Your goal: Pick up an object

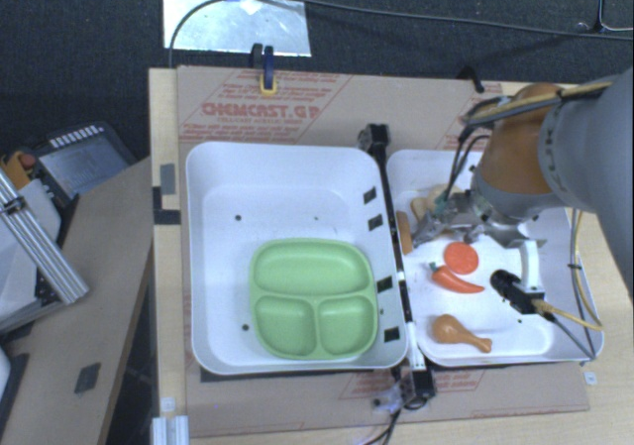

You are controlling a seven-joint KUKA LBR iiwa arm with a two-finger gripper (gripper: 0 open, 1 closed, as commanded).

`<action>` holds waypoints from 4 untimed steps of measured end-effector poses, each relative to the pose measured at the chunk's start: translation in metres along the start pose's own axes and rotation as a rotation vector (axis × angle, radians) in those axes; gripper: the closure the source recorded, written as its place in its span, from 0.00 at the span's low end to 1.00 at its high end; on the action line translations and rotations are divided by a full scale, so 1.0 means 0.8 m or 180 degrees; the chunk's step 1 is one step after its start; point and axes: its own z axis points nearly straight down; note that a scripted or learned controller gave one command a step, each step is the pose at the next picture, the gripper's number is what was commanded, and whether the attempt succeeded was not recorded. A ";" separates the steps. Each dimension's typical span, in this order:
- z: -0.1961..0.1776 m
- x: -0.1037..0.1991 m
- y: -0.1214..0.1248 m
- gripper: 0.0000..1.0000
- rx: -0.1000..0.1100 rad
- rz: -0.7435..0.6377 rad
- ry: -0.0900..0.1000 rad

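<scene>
Bins of white plastic sit side by side on a cardboard sheet [263,108] with red print. In the left bin [228,195] we see a green plate [312,294] with three compartments, lying flat toward the front wall. The arm [584,151] reaches in from the right, and its gripper [436,225] is low over the back left part of the right bin [515,339]; we cannot tell if it is open or closed. Just beside the gripper, toward the front, lies a round orange-red piece [460,256], and a red pepper-shaped piece [458,280] lies against its front side. A tan drumstick [459,332] lies apart, near the front wall. A brown piece [403,231] rests along the left wall of this bin, and a pale tan piece [428,203] is partly hidden by the gripper.
</scene>
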 end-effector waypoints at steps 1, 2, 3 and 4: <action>-0.017 0.000 0.002 1.00 -0.0014 0.0000 0.0001; -0.094 -0.010 0.001 1.00 -0.0021 0.0006 0.0001; -0.170 -0.022 0.001 1.00 -0.0026 0.0004 -0.0001; -0.223 -0.022 0.003 1.00 -0.0017 -0.0008 0.0002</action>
